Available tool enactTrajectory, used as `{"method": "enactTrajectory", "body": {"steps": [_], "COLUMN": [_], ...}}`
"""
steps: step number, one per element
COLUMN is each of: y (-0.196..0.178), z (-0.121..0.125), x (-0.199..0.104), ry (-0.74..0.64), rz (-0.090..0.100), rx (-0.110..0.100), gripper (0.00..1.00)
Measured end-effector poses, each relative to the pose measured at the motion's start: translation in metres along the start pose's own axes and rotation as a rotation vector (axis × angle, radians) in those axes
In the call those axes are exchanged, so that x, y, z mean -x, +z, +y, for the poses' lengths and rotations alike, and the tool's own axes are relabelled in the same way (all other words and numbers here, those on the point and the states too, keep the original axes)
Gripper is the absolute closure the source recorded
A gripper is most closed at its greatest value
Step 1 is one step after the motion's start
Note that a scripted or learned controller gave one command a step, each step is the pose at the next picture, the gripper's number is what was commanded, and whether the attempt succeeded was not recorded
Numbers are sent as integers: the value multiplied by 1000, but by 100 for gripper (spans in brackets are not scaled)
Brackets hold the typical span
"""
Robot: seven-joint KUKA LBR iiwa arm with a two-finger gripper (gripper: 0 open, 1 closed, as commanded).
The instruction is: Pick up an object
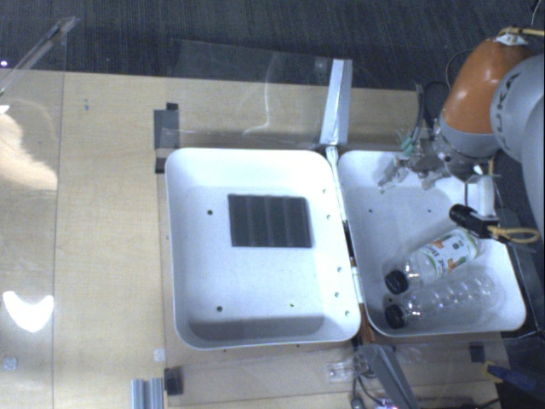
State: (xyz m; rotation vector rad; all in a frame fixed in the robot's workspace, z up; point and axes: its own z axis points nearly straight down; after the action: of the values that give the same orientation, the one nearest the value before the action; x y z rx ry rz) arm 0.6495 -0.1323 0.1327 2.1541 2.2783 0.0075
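Two clear plastic bottles lie on their sides in the right bin (375, 220), near its front. The upper bottle (443, 258) has a white and orange label and a black cap (396, 281) pointing left. The lower bottle (451, 298) is bare and ribbed, and its black cap (394, 315) also points left. My gripper (407, 174) hangs over the back of the right bin, well behind the bottles. Its fingers are spread open with nothing between them.
The left bin (196, 228) holds a dark ribbed rectangle (269, 221) at its middle. A metal divider post (335, 109) rises behind the gap between the bins. A clear panel stands at the far left of the bench.
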Motion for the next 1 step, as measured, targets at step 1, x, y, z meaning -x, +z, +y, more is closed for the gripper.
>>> {"method": "enactTrajectory", "body": {"steps": [1], "y": [-2], "z": [-96], "x": [21], "ry": [18], "rz": [0], "rx": [-3], "gripper": [0]}}
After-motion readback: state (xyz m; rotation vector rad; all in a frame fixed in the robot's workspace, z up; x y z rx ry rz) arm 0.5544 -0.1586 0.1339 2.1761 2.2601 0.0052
